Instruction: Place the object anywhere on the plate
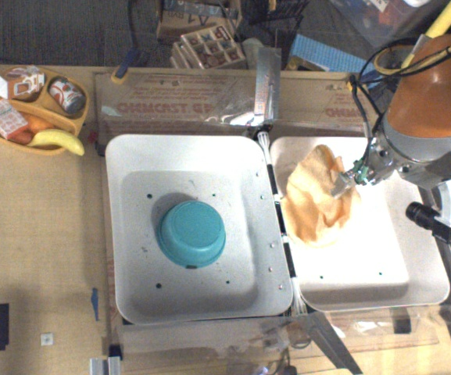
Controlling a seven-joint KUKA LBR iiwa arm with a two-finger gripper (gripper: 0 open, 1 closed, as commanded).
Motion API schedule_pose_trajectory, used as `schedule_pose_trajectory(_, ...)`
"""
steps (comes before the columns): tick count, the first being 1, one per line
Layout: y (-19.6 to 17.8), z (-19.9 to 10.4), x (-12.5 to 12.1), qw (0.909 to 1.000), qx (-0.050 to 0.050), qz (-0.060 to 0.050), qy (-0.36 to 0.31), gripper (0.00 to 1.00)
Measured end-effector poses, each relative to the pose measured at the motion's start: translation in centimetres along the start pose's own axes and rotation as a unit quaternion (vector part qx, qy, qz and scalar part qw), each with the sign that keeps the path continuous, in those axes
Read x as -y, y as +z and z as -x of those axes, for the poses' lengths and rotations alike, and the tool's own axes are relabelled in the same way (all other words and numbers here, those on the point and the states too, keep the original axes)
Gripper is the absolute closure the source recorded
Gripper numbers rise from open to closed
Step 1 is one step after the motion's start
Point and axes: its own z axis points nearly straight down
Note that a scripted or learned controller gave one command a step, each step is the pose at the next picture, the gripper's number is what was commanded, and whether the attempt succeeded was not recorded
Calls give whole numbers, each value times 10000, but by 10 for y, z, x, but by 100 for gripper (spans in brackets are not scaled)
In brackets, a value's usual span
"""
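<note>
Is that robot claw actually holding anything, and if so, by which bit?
It cannot be told. The gripper is down on the right edge of the orange cloth in the right bin, touching it.

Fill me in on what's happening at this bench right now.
The grey and orange arm reaches in from the right over the right bin, its pincer down at a crumpled orange cloth lying there. Whether it has a grip on the cloth can't be told. The teal plate sits alone in the left bin, nothing on it yet.
</note>
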Motion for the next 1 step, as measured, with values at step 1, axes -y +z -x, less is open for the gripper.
schedule_pose_trajectory(1,-26,2,-1,10000,-1,-6,6,100)
